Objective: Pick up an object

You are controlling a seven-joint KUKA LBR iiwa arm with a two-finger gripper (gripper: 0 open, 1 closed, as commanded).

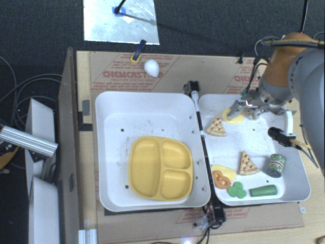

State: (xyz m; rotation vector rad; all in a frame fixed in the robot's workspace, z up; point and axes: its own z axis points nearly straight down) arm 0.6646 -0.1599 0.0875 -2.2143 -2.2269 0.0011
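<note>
Worktop [167, 67], right bin [299, 187]: end effector [242, 109] low beside yellow piece [232, 118]; grip state cannot be told; pick apparently outstanding.

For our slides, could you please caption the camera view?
End effector poised over a yellow piece in the toy-food bin; a yellow divided tray lies in the other bin.

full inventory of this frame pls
left bin, right bin: 2, white, side by side
divided tray: 1, yellow, left bin
pizza slices: 2, tan, right bin, by divider and mid-bin
yellow piece: 1, right bin far end, by gripper
pretzel: 1, orange, right bin near corner
broccoli: 1, green, right bin near edge
green stick: 1, beside broccoli
can: 1, green label, right bin right side
egg: 1, white, cardboard behind left bin
arm: 1, grey, orange band, from right
gripper: 1, over right bin far end
</note>
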